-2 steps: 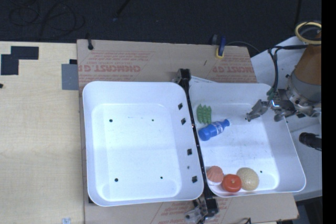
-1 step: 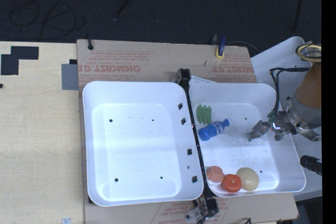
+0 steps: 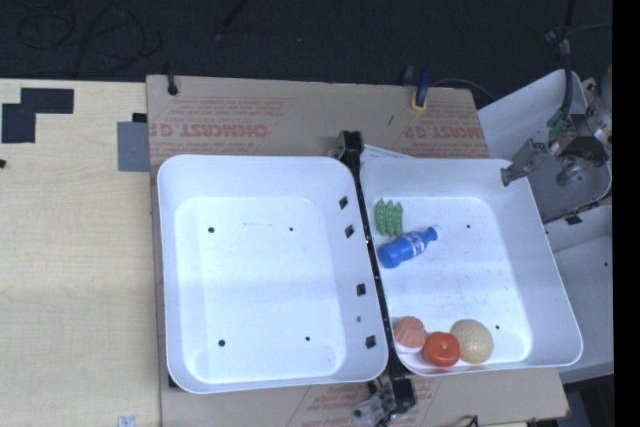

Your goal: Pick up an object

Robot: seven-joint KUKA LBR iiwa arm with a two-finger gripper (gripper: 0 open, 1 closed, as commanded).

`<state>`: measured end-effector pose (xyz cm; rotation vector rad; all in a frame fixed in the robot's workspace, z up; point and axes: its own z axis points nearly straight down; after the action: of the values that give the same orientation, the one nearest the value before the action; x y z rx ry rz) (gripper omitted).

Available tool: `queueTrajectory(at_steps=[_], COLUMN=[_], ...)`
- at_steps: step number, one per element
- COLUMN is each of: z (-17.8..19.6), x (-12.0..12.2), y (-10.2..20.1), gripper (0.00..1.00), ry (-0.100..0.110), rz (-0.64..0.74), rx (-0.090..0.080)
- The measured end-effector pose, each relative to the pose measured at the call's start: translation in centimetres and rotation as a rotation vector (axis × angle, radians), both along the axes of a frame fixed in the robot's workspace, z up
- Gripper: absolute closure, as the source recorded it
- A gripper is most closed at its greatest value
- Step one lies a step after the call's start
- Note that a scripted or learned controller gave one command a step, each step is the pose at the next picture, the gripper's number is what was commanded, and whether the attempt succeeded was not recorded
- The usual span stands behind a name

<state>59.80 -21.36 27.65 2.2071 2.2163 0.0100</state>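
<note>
I see the gripper [image 3: 527, 165] parked off the right bin's [image 3: 530, 245] upper right corner, outside the rim, with the arm [image 3: 585, 140] behind it at the frame's right edge. I cannot make out how the gripper is set; at this size it reads as a grey wedge and nothing more. I see nothing carried there.

Everything worth picking lies in the right bin. The blue bottle [image 3: 406, 247] is my likeliest target. From the gripper it lies at about eight o'clock, well apart, across the bin's bare floor. It lies on its side, long axis running from about two o'clock at the cap end to eight o'clock at the base, so I judge the closing direction should cross that line, roughly from ten to four.

Just beside the bottle, at its eleven o'clock, sits a small green ridged piece [image 3: 388, 216], near enough to crowd a descent on that side. Three round things cluster in the near corner: a pinkish ball [image 3: 408, 331], a red ball [image 3: 441, 348] and a tan ball [image 3: 472, 339], packed close and hard against the wall, a poorer choice in my view. The left bin [image 3: 250, 185] holds nothing I would reach for.
</note>
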Motion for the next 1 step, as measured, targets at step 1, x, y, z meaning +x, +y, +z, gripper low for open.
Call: queueTrajectory(at_steps=[1], z=[-12.28], x=[-0.66], y=[2.23], gripper=[0.0], ry=[0.027], rz=[-0.002], rx=[0.01])
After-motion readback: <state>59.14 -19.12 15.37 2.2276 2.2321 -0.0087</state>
